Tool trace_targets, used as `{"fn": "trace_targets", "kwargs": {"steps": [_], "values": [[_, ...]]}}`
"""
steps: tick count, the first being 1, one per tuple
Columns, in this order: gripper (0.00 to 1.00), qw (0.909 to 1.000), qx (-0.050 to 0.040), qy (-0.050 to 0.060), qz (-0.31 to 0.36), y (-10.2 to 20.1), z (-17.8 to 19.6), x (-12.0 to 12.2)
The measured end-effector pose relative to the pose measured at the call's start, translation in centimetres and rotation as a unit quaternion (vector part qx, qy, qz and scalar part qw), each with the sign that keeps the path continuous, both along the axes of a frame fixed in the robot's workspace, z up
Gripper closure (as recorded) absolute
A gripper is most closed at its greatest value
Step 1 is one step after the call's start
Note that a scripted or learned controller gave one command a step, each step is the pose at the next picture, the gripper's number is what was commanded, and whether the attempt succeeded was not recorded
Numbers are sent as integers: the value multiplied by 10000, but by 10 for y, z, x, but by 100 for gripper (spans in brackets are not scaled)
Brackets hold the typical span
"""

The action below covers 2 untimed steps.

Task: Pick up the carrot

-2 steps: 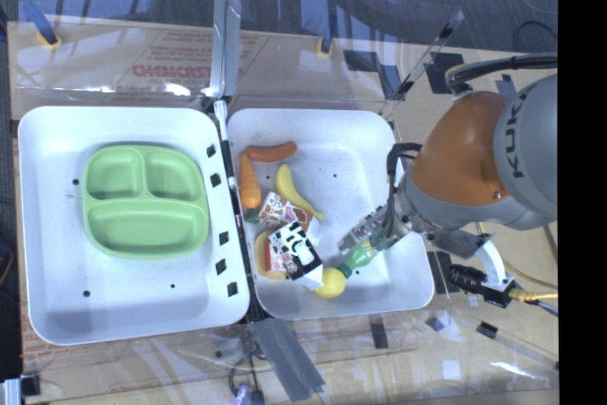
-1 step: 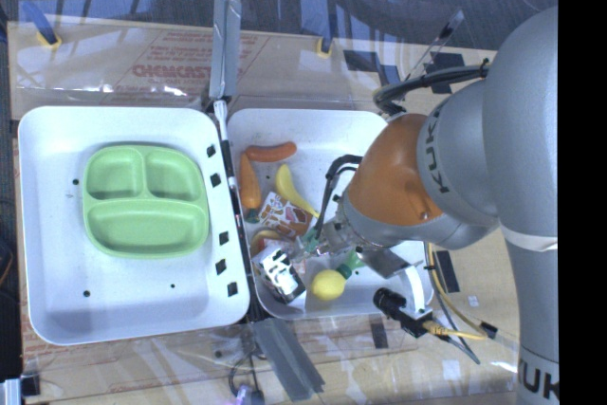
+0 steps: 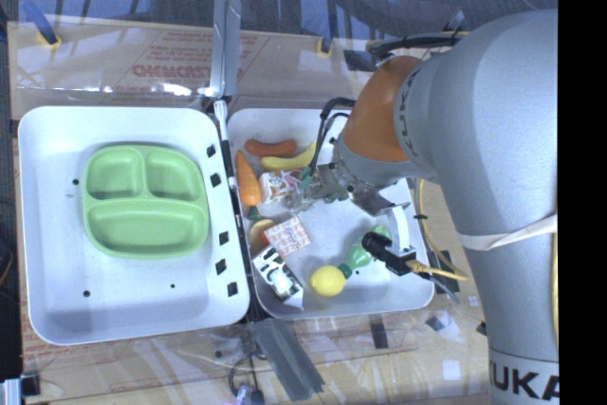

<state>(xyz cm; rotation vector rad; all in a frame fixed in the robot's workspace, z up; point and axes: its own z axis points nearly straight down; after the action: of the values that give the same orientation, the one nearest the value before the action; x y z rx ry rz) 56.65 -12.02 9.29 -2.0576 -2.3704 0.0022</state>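
The carrot (image 3: 248, 180) is an orange stick lying along the left wall of the right bin (image 3: 398, 299), pointing toward the far end. My gripper (image 3: 305, 186) reaches in from the right and sits low over the bin's middle, a short way right of the carrot. A pale, patterned packet (image 3: 279, 188) lies between the gripper and the carrot. I see nothing held by the gripper.
Past the carrot lie a brown-red sausage (image 3: 270, 147) and a banana (image 3: 289, 161). Nearer the front are a checked packet (image 3: 287, 234), a black-and-white item (image 3: 278, 276), a lemon (image 3: 328, 281) and a green piece (image 3: 358, 256). The left bin (image 3: 47, 299) holds a green divided plate (image 3: 147, 201).
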Motion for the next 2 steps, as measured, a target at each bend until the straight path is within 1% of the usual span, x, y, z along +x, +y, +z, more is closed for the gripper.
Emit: {"fn": "trace_targets", "kwargs": {"steps": [1,2], "values": [[0,10000,4,3,2,1,0,0],[0,9687,-5,13,-2481,23,-2,41]]}}
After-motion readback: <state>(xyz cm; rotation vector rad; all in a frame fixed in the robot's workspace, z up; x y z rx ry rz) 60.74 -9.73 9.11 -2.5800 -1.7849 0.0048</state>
